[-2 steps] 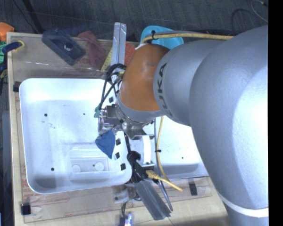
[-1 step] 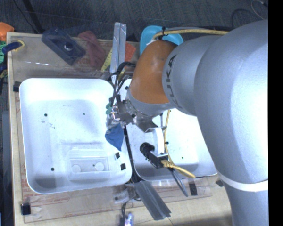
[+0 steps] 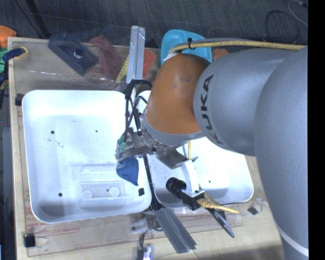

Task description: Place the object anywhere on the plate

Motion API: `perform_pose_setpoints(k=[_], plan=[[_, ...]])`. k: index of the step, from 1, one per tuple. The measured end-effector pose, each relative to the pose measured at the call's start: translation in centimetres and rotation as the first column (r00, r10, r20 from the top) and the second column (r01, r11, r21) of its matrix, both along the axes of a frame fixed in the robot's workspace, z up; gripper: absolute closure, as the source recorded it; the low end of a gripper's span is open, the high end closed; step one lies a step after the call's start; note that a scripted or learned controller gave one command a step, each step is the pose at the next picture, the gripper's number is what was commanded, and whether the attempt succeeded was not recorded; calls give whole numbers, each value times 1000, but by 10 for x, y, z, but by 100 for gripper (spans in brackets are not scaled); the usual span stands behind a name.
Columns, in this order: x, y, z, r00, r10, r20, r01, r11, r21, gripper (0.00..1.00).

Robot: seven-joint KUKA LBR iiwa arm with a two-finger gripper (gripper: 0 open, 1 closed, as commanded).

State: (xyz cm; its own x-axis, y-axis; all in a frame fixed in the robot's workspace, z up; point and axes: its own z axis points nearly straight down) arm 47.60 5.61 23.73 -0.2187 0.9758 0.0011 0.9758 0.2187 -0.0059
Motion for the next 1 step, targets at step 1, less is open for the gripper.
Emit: perform_pose_setpoints(k=[1], plan=[[49,-54,-48,999,-51,0,51,999,-1,100]])
